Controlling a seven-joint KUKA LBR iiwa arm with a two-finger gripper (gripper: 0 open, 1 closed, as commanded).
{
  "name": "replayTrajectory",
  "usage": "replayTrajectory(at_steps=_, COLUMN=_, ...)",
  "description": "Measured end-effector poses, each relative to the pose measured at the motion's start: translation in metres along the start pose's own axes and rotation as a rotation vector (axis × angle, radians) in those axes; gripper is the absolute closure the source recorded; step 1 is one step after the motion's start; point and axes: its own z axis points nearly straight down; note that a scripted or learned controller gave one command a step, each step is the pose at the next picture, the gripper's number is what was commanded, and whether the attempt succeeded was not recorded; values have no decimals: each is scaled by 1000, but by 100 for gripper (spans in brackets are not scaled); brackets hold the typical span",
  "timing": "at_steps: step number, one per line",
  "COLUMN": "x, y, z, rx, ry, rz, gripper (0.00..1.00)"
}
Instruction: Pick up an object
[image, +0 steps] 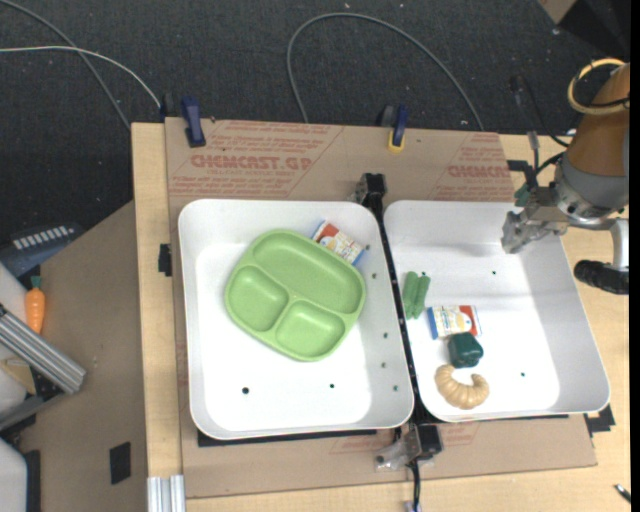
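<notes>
One tray and one card are lying in the left bin, four items in the right bin, the gripper hovering, grip state unclear.

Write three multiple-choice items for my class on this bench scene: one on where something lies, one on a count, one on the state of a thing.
1. Where does the green divided plate lie?
A. In the left bin
B. In the right bin
C. On the bare bench

2. How many compartments does the plate have?
A. Two
B. Three
C. Five

3. How does the small printed card in the left bin lie?
A. Standing free in the bin's middle
B. Partly tucked under the plate's far rim
C. Inside a plate compartment

Key: 1 A, the plate sits inside the left bin's white walls. 2 B, one long section and two smaller ones show. 3 B, the plate's rim covers part of the card near the bin's far right corner.
</notes>
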Motion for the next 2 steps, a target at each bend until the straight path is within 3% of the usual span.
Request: replayTrajectory(at_steps=2, x=7, y=4, z=-115, rx=-2, ry=0, rz=0, gripper=100)
